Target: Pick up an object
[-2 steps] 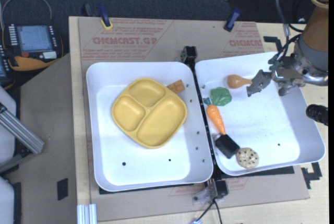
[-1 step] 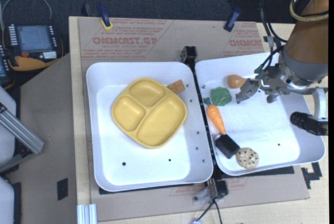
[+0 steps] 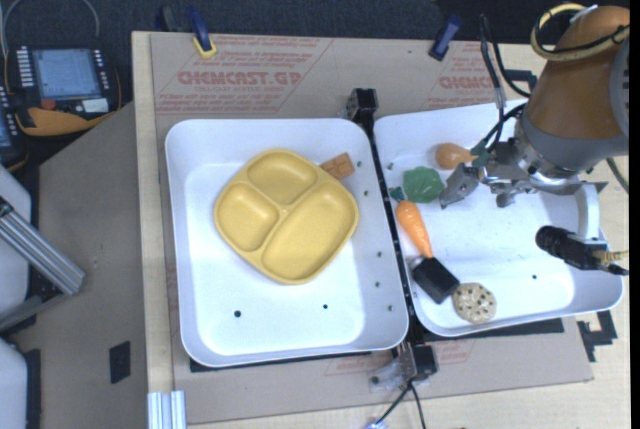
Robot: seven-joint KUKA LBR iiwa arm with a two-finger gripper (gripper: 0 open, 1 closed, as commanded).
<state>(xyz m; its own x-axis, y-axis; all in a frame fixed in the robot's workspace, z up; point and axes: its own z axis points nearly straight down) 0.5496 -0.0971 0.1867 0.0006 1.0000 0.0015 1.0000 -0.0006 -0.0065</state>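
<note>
Several small things lie in the right bin [image 3: 590, 292] on your worktop: a green piece [image 3: 423, 184], an orange-brown lump [image 3: 452, 155], a carrot [image 3: 413, 227], a black block [image 3: 434, 279] and a speckled cookie [image 3: 473, 301]. You have the jaws [image 3: 470, 179] low over that bin's upper part, and you cannot tell from here whether they stand apart or together. Nothing shows between them. Nearest, I judge, is the green piece, just beside the jaws on their left; the carrot lies below it, its long axis running down the bin and slightly rightward. Your arm [image 3: 570, 107] reaches in from the right, wrist bent downward. The left bin [image 3: 200, 317] carries a yellow divided plate [image 3: 286, 215].
</note>
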